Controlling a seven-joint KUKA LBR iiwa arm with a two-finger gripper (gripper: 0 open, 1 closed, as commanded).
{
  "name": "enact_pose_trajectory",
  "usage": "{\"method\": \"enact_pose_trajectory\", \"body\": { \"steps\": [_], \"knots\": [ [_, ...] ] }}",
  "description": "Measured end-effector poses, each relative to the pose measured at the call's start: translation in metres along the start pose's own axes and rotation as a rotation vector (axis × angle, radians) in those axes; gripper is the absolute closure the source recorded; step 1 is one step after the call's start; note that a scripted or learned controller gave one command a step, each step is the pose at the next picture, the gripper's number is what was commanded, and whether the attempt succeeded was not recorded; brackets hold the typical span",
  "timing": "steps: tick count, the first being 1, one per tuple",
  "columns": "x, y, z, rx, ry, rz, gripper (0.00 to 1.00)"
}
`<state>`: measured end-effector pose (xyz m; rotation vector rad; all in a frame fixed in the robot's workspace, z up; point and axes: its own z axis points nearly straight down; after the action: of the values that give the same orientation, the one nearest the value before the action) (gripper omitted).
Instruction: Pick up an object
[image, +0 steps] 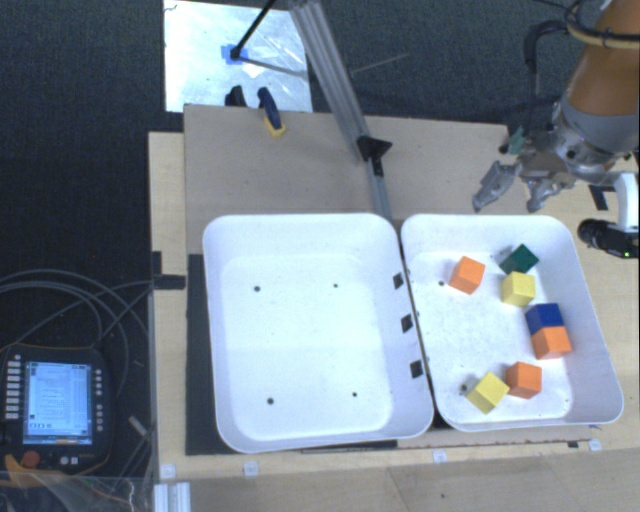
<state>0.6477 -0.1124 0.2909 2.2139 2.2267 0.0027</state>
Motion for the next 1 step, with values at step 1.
{"method": "enact_pose_trajectory", "body": {
  "steps": [1],
  "knots": [
    [0.0, 0.0, 0.0, 0.0, 0.0, 0.0, 0.0]
  ]
}}
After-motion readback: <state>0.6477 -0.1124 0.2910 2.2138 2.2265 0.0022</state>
